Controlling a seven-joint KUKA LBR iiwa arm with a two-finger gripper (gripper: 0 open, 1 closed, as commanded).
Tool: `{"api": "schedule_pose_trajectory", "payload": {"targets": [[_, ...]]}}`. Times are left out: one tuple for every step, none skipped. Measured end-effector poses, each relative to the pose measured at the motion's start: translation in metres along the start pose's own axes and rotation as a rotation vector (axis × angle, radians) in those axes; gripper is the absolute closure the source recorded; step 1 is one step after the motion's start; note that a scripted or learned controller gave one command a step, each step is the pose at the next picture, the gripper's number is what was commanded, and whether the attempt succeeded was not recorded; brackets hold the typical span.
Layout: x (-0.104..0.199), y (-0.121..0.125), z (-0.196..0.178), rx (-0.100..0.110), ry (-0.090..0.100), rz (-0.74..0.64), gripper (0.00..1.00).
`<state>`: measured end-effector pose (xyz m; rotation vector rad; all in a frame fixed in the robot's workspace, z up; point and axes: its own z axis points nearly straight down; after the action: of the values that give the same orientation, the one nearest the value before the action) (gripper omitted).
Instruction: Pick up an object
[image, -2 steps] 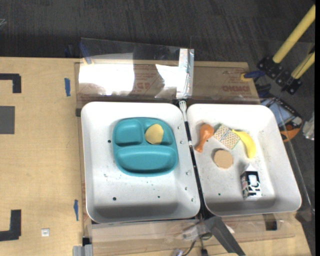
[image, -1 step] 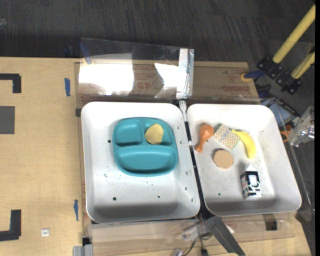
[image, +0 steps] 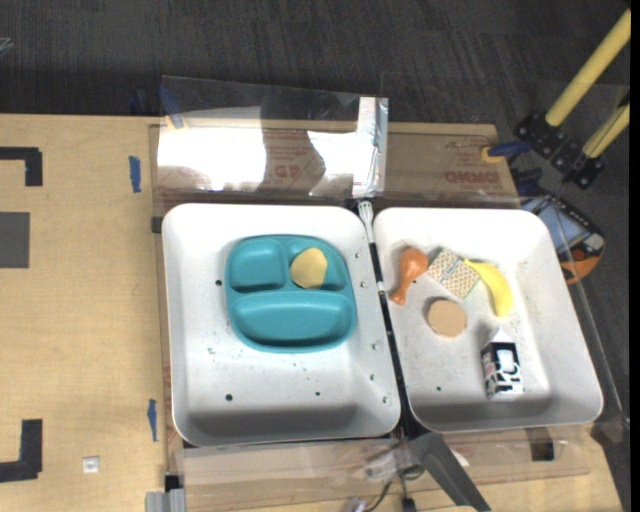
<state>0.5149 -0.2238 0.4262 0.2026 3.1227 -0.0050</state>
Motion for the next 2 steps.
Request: {"api": "schedule_pose_trajectory", "payload": {"targets": [[0.036, 0.036, 0.165, -0.006, 0.017, -0.118, 1.00], [0.039, 0.024, 0.151, -0.003, 0.003, -0.423, 1.00]]}}
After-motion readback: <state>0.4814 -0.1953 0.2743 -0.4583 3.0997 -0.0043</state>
